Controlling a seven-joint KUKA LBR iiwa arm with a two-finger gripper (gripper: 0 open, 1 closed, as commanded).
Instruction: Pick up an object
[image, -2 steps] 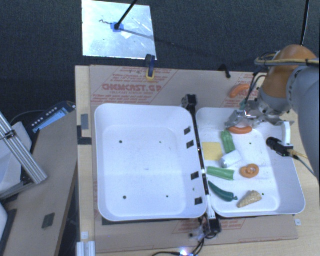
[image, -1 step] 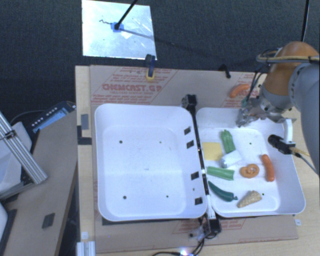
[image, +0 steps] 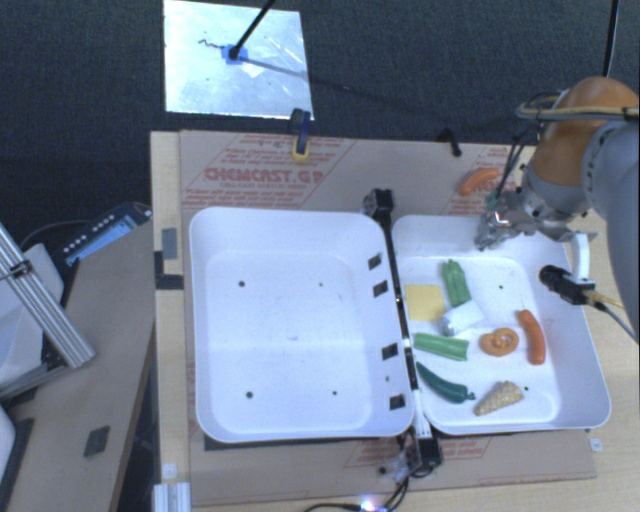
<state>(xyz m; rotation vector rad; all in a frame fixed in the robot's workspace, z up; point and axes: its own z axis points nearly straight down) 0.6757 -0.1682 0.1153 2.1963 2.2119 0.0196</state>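
My gripper (image: 491, 234) hangs over the back edge of the right bin (image: 590, 395), above bare white floor, with nothing seen in it. Several toy foods lie in this bin: a green cucumber (image: 456, 283), a yellow cheese square (image: 424, 301), a white cylinder (image: 462, 319), a light green pod (image: 441, 346), an orange pretzel (image: 499, 343), an orange-red sausage (image: 534, 336), a dark green pepper (image: 445, 384) and a tan bread piece (image: 498, 397). The cucumber is the nearest to the gripper, a short way in front of it.
The left bin (image: 215, 300) stands beside the right one, with a black hinge strip (image: 395, 300) between them. An orange hot dog (image: 480, 181) lies on the cardboard behind the right bin, close to the arm.
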